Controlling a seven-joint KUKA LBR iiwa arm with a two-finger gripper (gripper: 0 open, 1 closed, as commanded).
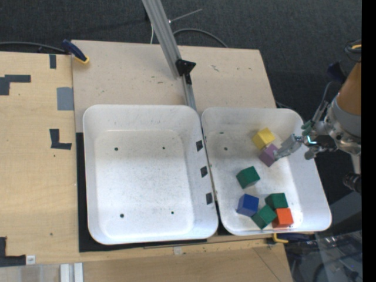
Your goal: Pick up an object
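The right bin (305, 187) holds several small blocks. A yellow block (264, 137) lies near its back, with a purple block (269, 154) just in front of it. A green block (248, 176) sits mid-bin. Near the front lie a blue block (248, 204), two more green blocks (276, 201) (264, 216) and an orange block (284, 217). My gripper (288, 146) reaches in over the bin's right wall, its tip right beside the purple block. I cannot make out whether it touches that block.
The left bin (141, 175) stands beside the right one, its wall meeting it mid-view. A slanted metal bar (167, 34) crosses the bench behind the bins. The arm's wrist (346, 116) hangs over the right bin's outer edge.
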